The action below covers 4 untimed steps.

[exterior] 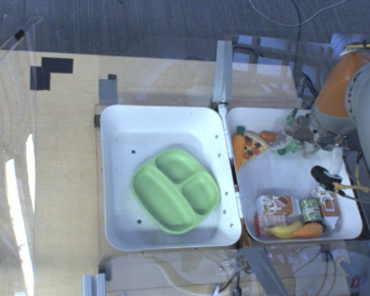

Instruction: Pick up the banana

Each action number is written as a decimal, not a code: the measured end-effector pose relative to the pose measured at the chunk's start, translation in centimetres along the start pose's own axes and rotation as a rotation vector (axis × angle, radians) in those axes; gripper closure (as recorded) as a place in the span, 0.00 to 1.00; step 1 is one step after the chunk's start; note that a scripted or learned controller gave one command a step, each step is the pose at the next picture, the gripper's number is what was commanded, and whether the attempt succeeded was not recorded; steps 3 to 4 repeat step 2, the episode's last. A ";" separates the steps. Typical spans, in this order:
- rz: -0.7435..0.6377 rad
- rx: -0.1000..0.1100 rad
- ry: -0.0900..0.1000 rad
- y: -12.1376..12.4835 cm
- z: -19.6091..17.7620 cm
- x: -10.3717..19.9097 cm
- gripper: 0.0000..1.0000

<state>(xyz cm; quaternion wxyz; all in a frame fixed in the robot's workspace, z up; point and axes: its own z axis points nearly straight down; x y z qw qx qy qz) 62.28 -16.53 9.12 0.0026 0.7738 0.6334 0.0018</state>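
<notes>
At the right bin's [351, 227] near edge, the banana [283, 230] lies wedged against a carrot [308, 230] and cartons [275, 208]. My pincer [294, 142] hovers at the far side; its opening, I cannot tell.

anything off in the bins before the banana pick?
Nothing spilled or damaged. The banana lies wedged at the right bin's near edge, touching a carrot and a carton, which could crowd the grasp.

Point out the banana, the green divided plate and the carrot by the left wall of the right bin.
banana [285, 230]: camera view, middle of its yellow body.
green divided plate [163, 197]: camera view, its long compartment.
carrot [238, 149]: camera view, orange body.
</notes>
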 end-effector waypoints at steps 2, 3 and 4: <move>-0.345 0.002 0.001 -9.1 -0.1 1.1 0.00; -0.345 0.002 0.001 -9.1 -0.1 1.1 0.00; -0.345 0.002 0.001 -9.1 -0.1 1.1 0.00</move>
